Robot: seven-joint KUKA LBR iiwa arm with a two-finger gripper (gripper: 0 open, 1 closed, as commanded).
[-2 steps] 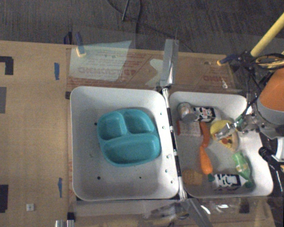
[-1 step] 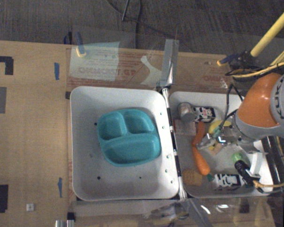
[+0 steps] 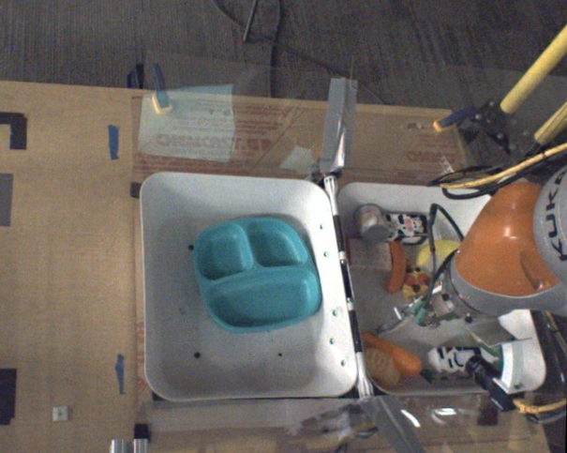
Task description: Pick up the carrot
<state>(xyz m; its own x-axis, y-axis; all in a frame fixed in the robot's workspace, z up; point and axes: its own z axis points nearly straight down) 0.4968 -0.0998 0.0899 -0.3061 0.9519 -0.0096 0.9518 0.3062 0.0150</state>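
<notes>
Bench (image 3: 56,286): bare wood-coloured top with black and blue tape marks, two white bins side by side on it.

Left bin (image 3: 159,291): one teal divided plate (image 3: 256,272), lying near the middle.

Right bin (image 3: 379,194): cluttered. I list the carrot (image 3: 391,353) lying flat near the bin's front left corner, just beside a tan, bread-like piece (image 3: 382,368). Further back: a slim orange-red item (image 3: 396,266), something yellow (image 3: 439,252), a small grey can (image 3: 369,221).

Arm (image 3: 507,254): orange band over the right bin's right half. Pincer (image 3: 420,311): sits low in the clutter, near the carrot but apart from it, toward the middle of the bin.

Progress, my reading: nothing done yet. Carrot rests in the bin, nothing gripping it; approach, grasp and lift all remain.

Unclear: whether the pincer is open or closed I cannot tell, as wiring and the arm's bulk crowd it. The arm covers much of the right bin's far side. A white bottle (image 3: 475,359) near the front right corner is partly covered.
</notes>
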